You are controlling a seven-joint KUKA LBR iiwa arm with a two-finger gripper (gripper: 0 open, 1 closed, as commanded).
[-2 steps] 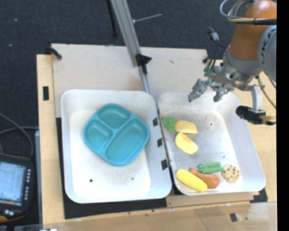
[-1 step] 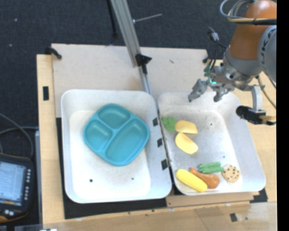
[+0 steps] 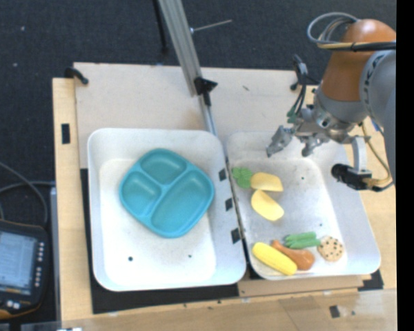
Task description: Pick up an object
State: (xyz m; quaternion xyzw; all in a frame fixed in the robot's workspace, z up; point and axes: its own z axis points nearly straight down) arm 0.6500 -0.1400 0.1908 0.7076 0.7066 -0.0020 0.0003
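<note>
Toy food items lie in the right bin: a green piece near the bin's left wall, touching a yellow piece; a second yellow piece just below it; and, along the bin's near edge, a yellow banana-like piece, an orange carrot with a green top, and a speckled cookie close together. The carrot lies against the banana-like piece, and the cookie sits just to the right of the carrot. The left bin holds a blue divided plate with three compartments, lying flat near the bin's middle. The gripper hangs over the far part of the right bin, well apart from all the food items; its two fingers are spread apart with nothing between them. The arm, grey with an orange band, enters from the right. A metal rail slants across the bench beyond the bins.
</note>
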